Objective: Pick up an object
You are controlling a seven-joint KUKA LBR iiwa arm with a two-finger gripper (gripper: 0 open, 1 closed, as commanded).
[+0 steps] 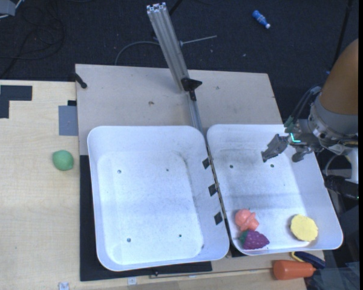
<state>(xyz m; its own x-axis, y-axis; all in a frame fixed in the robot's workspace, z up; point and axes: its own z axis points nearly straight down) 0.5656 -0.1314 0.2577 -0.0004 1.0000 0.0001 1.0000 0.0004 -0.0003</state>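
Smooth orange carrot (tapered, plastic-looking)

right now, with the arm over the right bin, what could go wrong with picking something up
1. The gripper sits near the right bin's far side, while the pink object, purple object and yellow object lie along its near edge, so a straight descent would likely grab nothing.
2. Pink and purple touch, so a grasp there may catch both or nudge one aside.
3. The yellow piece looks flat and close to the bin wall, which may crowd the fingers.
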